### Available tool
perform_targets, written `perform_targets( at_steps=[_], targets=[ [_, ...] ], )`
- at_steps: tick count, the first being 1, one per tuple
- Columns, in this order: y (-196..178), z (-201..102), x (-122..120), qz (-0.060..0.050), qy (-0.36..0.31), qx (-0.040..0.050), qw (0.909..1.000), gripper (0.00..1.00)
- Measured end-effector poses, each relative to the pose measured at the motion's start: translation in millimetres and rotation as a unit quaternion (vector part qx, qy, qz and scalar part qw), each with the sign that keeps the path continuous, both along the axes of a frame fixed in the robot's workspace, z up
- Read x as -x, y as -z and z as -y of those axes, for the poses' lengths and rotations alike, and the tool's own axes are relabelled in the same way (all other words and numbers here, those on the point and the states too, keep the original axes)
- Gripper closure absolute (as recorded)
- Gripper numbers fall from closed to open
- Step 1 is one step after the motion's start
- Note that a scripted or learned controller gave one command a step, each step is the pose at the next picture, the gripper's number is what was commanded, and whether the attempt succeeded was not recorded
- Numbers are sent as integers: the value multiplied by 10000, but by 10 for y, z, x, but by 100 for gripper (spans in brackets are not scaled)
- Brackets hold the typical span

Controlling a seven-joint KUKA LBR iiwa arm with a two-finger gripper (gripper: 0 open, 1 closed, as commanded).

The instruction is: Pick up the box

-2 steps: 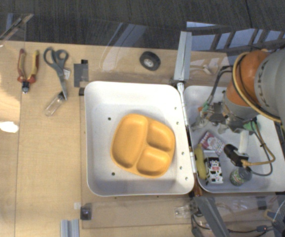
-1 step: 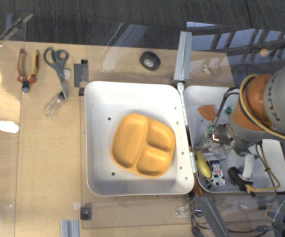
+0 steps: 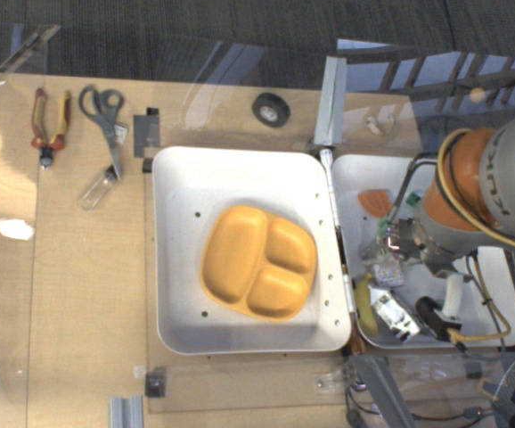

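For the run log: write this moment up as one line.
arm: over right bin | hand: low among clutter, grip unclear | box: lying in right bin | left bin: yellow tray

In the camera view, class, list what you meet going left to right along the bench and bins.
Pliers → scissors → yellow tray in the left bin → metal divider post → right bin → robot arm.
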State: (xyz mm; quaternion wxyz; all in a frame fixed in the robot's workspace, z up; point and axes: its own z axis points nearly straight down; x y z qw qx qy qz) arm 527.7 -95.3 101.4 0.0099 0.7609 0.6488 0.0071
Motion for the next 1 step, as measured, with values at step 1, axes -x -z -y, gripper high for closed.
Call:
perform_targets(
  at_steps=[1],
  targets=[
    [-1077,-721,89,-88,85,-34,9999,100]
  ],
)
